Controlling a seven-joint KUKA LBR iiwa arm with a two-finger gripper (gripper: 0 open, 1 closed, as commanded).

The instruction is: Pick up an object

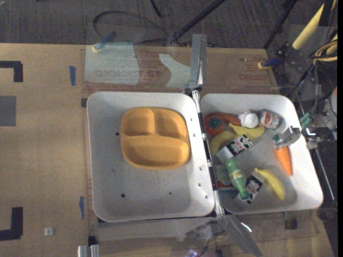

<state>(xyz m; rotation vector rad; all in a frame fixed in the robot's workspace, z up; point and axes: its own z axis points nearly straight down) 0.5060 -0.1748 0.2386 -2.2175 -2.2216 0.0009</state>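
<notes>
At the right edge of the frame the gripper (288,137) hangs over the right bin (305,194), just above the top end of the orange carrot (284,160). Whether its fingers are wide or narrow I cannot tell. Left of it lie a green bottle (235,171) and bananas (270,182). An orange divided plate (155,137) sits in the left bin (107,186).

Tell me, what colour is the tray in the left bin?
Orange-yellow tray, seen in the camera view.
</notes>
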